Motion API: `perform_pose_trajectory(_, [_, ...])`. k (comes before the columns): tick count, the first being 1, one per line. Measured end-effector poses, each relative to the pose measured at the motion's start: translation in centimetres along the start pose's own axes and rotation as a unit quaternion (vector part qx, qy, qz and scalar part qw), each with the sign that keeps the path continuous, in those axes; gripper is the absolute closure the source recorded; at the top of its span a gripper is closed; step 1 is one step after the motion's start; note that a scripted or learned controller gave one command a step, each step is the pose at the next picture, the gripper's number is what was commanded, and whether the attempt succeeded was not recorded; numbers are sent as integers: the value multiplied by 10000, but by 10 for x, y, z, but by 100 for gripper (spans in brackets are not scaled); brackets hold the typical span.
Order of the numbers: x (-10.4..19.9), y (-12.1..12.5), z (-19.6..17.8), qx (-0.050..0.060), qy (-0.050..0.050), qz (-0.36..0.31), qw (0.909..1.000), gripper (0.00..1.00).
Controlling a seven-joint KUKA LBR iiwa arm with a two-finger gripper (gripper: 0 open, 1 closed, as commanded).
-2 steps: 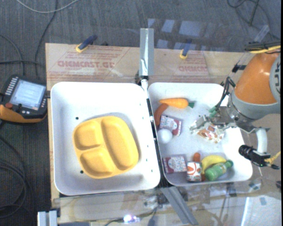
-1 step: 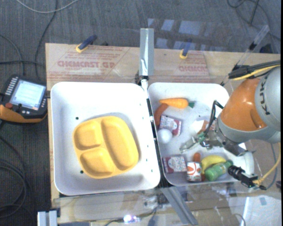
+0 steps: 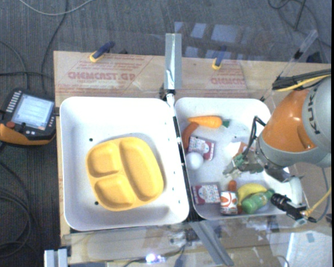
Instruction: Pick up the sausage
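The sausage point(image 3: 188, 133), a reddish-orange piece, lies against the left wall of the right bin point(image 3: 253, 105), just below the carrot point(image 3: 206, 121). My gripper point(image 3: 240, 164) hangs low over the middle right of that bin. It is well to the right of the sausage, with a red-and-white packet point(image 3: 201, 147) and a white egg point(image 3: 195, 160) lying between them. I see nothing held in the gripper.
The left bin point(image 3: 72, 149) holds a yellow divided plate point(image 3: 125, 172). At the right bin's front lie a second packet point(image 3: 206, 193), a small can point(image 3: 229, 202), a banana point(image 3: 251, 191) and a green item point(image 3: 255, 202). The orange wrist point(image 3: 292, 127) covers the bin's right side.
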State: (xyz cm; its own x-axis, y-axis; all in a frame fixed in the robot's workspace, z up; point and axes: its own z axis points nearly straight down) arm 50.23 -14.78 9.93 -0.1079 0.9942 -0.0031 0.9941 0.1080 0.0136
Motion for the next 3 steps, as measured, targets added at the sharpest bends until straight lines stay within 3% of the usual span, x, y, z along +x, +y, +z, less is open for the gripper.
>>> perform_pose_trajectory(1, [0, 0, 0, 3, 0, 0, 10000, 0])
perform_pose_trajectory(2, [13, -3, -13, 71, 22, -1084, 9941, 0])
perform_pose_trajectory(3, [13, -8, 8, 20, 6, -1251, 9921, 0])
